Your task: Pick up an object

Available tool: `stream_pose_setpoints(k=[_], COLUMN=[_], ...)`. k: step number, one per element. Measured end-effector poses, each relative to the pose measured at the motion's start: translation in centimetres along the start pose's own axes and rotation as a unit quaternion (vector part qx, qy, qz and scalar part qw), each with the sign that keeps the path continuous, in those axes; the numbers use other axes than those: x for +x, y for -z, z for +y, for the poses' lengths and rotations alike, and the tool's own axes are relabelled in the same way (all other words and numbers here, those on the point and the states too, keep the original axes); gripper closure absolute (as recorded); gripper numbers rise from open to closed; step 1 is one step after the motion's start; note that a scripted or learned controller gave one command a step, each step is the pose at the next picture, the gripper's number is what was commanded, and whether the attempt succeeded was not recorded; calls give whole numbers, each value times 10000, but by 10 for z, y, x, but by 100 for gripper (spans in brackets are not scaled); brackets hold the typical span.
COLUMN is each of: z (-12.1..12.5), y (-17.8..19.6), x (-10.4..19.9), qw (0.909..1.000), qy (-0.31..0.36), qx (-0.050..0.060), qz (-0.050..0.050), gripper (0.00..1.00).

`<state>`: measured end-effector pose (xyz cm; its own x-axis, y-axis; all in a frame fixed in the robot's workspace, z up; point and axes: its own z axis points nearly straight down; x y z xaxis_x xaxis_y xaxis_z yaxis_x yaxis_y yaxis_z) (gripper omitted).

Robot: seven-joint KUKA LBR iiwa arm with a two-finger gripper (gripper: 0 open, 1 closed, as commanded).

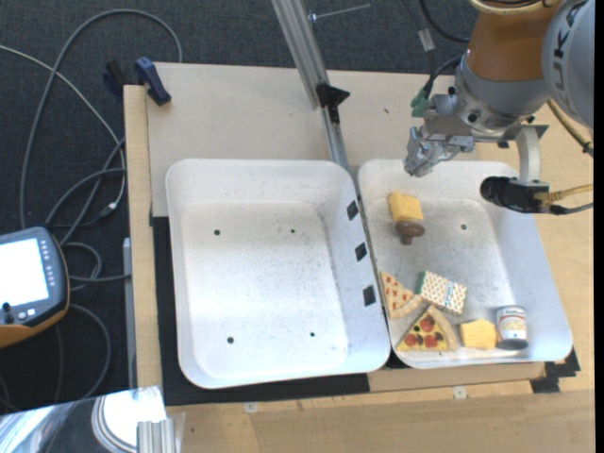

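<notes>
My gripper (pixel 416 163) hangs over the far left corner of the right bin (pixel 528 253), with nothing seen in it. Just in front of it, a yellow block on a brown stub (pixel 407 212) lies on the bin floor. Along the bin's near edge lie a toy pizza slice (pixel 398 294), a dotted green-and-white block (pixel 443 292), a second pizza slice (pixel 427 333), a yellow cheese block (pixel 478 334) and a small can (pixel 512 325).
The left bin (pixel 189 253) sits beside the right one, with black clips on the shared wall. A slanted metal pole (pixel 302 45) comes down to the bins' far junction. A blue clamp (pixel 151 78) sits at the bench's far left corner, and a teach pendant (pixel 28 276) with cables lies off the bench.
</notes>
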<state>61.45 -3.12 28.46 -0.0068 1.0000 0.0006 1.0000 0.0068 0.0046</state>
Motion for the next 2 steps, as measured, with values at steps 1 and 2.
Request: stream_pose_setpoints(k=[1, 2], z=[12, 18], y=[-5, -25], x=[60, 103], qw=[10000, 10000], qy=[4, -7], qx=[3, 39], qz=[5, 3], gripper=[100, 100])
